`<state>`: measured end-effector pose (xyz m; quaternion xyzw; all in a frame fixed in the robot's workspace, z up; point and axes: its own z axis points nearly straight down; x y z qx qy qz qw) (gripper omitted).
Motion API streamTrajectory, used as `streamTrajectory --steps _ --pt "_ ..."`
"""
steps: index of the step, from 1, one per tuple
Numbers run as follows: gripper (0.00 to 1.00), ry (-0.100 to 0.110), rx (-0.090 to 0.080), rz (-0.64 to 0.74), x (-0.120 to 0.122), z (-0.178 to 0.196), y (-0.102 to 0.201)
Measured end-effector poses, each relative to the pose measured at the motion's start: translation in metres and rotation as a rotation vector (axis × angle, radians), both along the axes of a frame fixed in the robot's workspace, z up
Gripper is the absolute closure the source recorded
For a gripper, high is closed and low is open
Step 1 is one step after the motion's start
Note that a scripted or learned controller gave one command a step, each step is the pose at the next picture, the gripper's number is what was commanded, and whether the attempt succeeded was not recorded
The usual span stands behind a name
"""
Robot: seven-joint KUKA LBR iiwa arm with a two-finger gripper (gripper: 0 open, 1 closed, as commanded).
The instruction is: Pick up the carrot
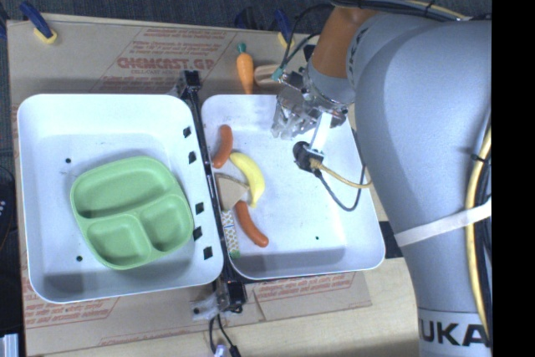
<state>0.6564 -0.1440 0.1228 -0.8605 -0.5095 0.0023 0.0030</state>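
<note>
We see the carrot (244, 71) lying on the surface (150, 54) just behind the right bin (334, 238), while our claw (288, 123) hangs released above that bin's back edge.

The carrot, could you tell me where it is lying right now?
The carrot lies on the cardboard just beyond the right bin's far rim, outside both bins, left of the gripper.
</note>
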Motion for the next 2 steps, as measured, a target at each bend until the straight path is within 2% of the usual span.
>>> streamTrajectory --steps 1,2 --pt "1.00 -0.004 -0.002 -0.121 -0.028 0.093 0.021" --pt "1.00 -0.004 -0.002 -0.096 0.000 0.163 0.057"
